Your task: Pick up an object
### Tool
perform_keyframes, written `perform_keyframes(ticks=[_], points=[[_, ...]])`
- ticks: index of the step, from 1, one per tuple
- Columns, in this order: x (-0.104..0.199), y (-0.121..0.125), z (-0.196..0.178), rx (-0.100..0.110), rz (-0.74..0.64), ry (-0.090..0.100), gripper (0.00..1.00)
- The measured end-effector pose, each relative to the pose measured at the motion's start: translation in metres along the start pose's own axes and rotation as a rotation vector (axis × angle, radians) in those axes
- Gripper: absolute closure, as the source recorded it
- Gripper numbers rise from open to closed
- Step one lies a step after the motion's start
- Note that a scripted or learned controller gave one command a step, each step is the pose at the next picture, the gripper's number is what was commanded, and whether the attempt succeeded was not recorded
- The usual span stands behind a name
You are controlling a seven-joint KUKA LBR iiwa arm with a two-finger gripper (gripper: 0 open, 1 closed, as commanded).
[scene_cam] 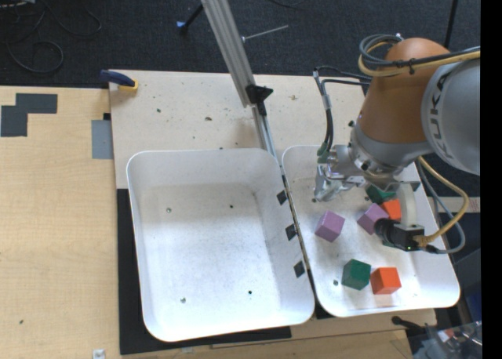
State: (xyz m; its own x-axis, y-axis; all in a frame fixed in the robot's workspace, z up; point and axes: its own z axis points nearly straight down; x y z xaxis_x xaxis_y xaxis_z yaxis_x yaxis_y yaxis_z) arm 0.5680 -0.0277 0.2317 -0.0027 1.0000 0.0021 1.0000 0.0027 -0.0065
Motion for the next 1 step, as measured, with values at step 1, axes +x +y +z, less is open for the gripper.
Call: perform_keyframes(ticks=[1], points=[[0.0441,-0.0175,-0.0077,-0.002,-0.001,0.000,1.00]])
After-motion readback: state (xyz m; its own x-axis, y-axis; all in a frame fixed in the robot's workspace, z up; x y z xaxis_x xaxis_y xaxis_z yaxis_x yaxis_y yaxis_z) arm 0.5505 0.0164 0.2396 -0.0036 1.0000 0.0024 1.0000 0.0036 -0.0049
